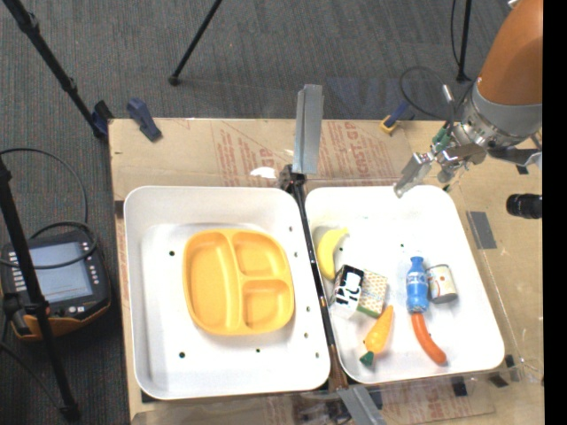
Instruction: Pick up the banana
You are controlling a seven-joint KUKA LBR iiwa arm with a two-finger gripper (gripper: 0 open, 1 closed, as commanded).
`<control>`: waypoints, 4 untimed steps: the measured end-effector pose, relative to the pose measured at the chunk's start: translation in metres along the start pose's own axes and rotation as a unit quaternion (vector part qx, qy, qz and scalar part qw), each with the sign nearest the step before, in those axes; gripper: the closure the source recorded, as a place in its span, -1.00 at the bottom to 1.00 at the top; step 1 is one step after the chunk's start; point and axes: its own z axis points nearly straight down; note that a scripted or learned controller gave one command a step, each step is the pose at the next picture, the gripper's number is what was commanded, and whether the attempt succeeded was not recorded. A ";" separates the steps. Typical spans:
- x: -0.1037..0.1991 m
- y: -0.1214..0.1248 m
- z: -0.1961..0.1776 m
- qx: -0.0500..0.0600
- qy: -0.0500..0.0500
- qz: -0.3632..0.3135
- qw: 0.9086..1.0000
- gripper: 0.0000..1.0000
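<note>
We see the gripper [425, 173] hanging over the far edge of the right bin [469, 237], near its back rim, on the arm [514, 60] coming in from the right. Fingers look slightly apart, nothing between them.

The banana [329, 249] lies in the right bin at its left wall, curved, one end toward the back. We put it well apart from the fingers, down and to the left of them, bare bin floor between. Not touched.

Just beside the banana, nearer the front, we note a small black-and-white carton [349, 287] against a patterned box [372, 294]. Past those, a carrot [379, 330] lies slanted with its green top toward the front rim. A blue bottle [417, 284] lies right of the boxes, a small can [442, 284] touching or just beside it. An orange chili-shaped piece [428, 337] sits below the bottle.

The left bin [159, 237] holds a yellow divided tray [239, 280], flat, roughly centred. We see a pendant screen [55, 277] on the floor at far left.
</note>
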 end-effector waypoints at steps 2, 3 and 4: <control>0.001 0.002 -0.007 0.002 0.000 -0.002 1.000 -1.00; 0.004 -0.040 -0.039 0.001 0.001 0.104 0.995 -1.00; 0.073 0.012 0.097 0.002 0.001 0.020 1.000 -1.00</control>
